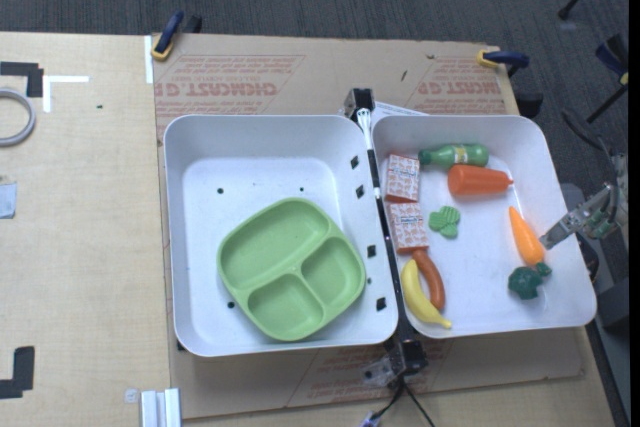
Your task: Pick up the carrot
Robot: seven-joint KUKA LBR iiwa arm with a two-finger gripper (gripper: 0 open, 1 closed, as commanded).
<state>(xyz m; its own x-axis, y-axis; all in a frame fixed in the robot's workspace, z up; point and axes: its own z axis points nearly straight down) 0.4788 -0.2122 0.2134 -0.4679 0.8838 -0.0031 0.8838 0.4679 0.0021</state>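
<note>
Bins first: the left bin (190,215) holds a green divided plate (291,268); the right bin (535,145) holds the toys. Its largest pieces are a fat orange pepper-like piece (480,180), a green bottle (454,155), a banana (420,297) touching a sausage (431,279), and two cartons (404,205). The carrot (525,235) lies near the right wall, just far of the broccoli (527,282). The gripper (562,230) sits at the right rim, just beside the carrot; whether its jaws are apart, I cannot tell.

Tan wooden bench (80,295), cardboard sheet (330,75) clamped across its far side. On the cardboard, two white bins touching: left bin (190,155), right bin (545,165).
</note>
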